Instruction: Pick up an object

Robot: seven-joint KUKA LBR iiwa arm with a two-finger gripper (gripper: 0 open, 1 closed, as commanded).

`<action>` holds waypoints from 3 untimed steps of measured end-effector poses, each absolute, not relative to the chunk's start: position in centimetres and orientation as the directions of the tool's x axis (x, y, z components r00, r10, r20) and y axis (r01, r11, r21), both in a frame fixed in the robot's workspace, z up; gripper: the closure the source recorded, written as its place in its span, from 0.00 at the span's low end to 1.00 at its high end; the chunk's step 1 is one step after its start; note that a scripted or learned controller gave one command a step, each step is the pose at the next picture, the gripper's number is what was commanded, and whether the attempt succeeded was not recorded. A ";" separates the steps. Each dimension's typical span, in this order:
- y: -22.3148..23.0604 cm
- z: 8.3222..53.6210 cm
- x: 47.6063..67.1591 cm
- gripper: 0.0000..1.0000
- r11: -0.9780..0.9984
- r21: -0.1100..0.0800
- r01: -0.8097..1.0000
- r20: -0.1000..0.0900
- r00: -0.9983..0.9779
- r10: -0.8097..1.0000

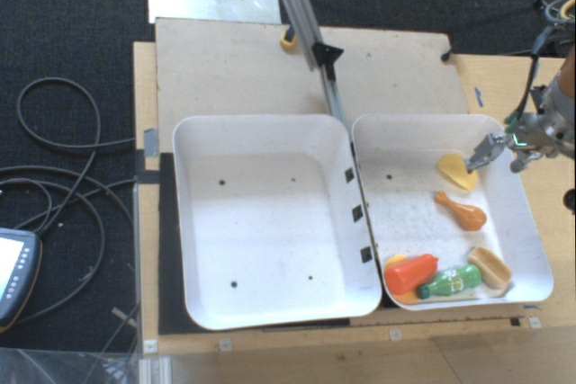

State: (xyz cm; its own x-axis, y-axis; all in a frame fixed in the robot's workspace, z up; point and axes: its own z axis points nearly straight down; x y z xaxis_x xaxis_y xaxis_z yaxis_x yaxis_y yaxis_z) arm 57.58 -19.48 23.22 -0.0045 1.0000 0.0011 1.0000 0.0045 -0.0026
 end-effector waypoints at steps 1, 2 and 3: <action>-19.5 23.4 57.7 0.00 0.005 0.001 1.000 0.000 -0.005 1.000; -19.5 19.2 57.4 0.00 0.001 -0.003 1.000 0.001 -0.001 1.000; -19.6 15.0 57.0 0.00 0.001 -0.003 1.000 0.001 -0.001 1.000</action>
State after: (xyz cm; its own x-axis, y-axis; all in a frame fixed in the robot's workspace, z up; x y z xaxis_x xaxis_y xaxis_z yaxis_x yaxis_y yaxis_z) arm 56.97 -19.64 14.99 -0.0007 1.0000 0.0010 1.0000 0.0007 -0.0030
